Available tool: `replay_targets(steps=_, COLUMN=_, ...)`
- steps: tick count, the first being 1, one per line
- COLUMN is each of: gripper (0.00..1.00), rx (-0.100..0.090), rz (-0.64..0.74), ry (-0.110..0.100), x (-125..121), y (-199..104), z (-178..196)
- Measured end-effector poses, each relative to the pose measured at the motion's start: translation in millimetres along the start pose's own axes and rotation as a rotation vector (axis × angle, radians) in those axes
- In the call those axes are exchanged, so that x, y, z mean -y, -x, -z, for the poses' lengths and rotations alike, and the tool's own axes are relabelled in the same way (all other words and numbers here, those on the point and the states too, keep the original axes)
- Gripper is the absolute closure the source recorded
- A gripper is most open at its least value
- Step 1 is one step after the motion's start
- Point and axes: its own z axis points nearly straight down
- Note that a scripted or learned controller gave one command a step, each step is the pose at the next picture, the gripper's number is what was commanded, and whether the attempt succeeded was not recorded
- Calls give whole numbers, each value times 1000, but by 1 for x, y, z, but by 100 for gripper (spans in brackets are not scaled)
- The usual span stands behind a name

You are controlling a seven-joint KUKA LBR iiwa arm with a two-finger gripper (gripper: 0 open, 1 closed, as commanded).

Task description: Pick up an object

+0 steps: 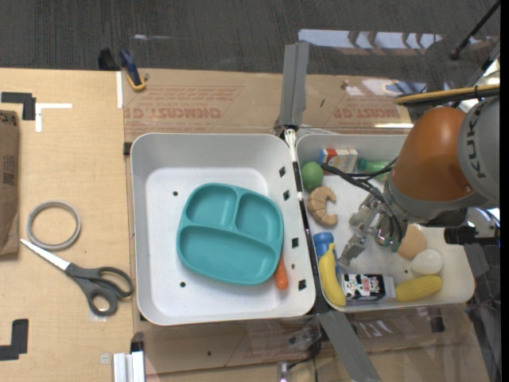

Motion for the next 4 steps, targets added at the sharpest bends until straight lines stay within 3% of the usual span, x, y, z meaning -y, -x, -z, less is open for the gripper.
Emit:
replay_targets(steps=1, gripper=0, rx=4, rz=22, ry=0, x=93, y=60, z=68)
replay_targets(steps=2, gripper=0, rx=1, rz=22, ry=0, x=79, y=35, z=0)
replay_targets(steps=3, gripper=0, rx=5, rz=-155, ry=1, x=78, y=109, z=1)
replay_targets(steps=4, gripper=0, rx=2, rz=-156, ry=1, x=37, y=80, z=1)
